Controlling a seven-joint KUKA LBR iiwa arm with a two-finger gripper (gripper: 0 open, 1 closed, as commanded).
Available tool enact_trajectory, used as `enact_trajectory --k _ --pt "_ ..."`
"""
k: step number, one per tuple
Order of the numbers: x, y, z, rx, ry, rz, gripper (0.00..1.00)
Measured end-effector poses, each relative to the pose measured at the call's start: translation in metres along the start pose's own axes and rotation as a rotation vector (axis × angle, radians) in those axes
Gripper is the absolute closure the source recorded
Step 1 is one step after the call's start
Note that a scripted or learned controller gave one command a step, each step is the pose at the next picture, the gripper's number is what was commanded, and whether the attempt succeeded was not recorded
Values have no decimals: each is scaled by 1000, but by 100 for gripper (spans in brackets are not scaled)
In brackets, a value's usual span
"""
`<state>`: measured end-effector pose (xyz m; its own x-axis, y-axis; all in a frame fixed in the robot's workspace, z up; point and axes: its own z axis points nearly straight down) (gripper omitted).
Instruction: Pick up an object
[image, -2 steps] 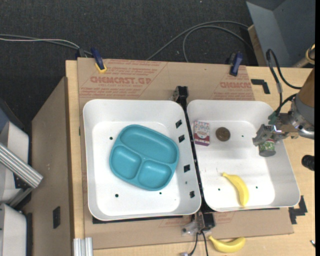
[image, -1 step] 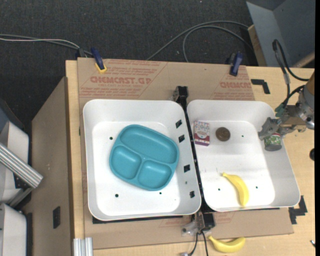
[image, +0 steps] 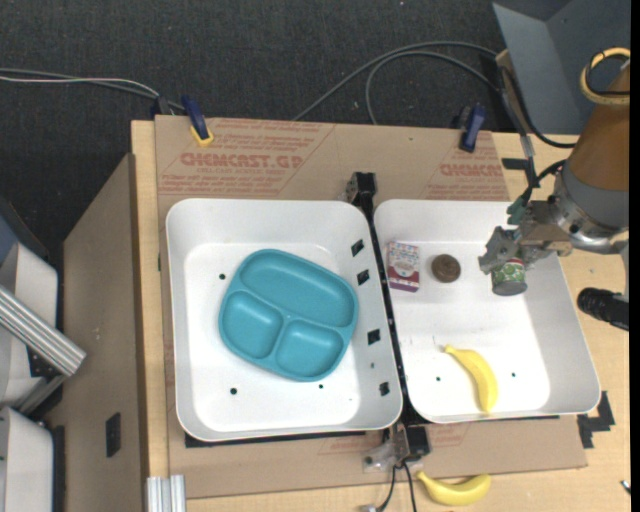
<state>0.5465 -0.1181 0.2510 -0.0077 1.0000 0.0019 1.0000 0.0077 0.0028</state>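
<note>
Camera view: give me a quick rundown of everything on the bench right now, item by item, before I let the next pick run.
Bins: 2, white, side by side on the bench.
Divided plate: 1, teal, middle of the left bin.
Small carton: 1, red and white, right bin, upper left near the divider.
Round object: 1, brown, right bin, just right of the carton; too small to identify.
Small can: 1, green and red label, right bin, upper right, at the gripper's tip.
Banana: 1, yellow, right bin, lower part.
Second banana: 1, yellow, outside the bins at the bottom edge.
Clamps: 2, blue, top edge of the board.
Gripper: 1, grey, over the can; grasp not discernible.
</note>
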Motion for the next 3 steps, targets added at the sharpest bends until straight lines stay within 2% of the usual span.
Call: enact_trajectory --k 1,3 --pt "58 -3 -2 4 2 0 100" --pt "174 -5 22 7 1 0 100"
